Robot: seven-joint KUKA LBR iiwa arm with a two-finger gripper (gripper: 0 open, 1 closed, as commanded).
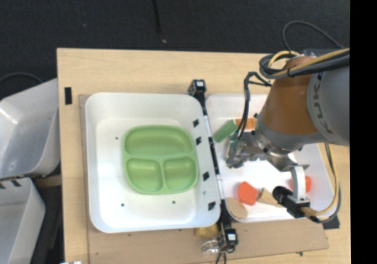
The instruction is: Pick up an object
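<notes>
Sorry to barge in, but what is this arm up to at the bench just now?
The arm is reaching into the right bin, its gripper low beside a green block. An orange-red piece lies nearer the front. A green divided plate lies in the left bin. Nothing visibly sits between the fingers yet.

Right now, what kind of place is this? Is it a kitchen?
Probably not a kitchen, more likely a robot test lab. A robot arm with loose cables reaches over two white bins on a wooden bench, one holding a green plate.
</notes>
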